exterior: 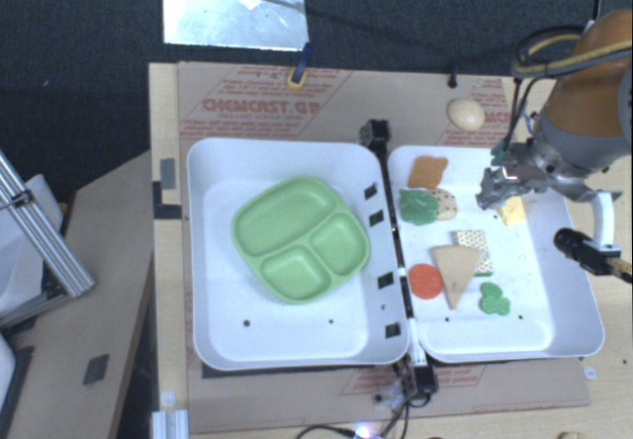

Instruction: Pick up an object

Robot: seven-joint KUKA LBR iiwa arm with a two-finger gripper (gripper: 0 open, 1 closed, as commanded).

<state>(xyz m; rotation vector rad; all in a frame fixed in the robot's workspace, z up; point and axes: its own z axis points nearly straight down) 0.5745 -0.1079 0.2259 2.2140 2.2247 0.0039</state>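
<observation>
The gripper (501, 186) hovers low over the right bin (569, 323), with a small yellow block (511, 212) lying just below and to its right, nearest of the toy foods; whether the jaws are apart I cannot tell.

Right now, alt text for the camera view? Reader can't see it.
A grey KUKA arm reaches in from the right, its gripper low over the right white bin beside a small yellow piece, amid scattered toy food. The left white bin holds a green divided plate.
</observation>
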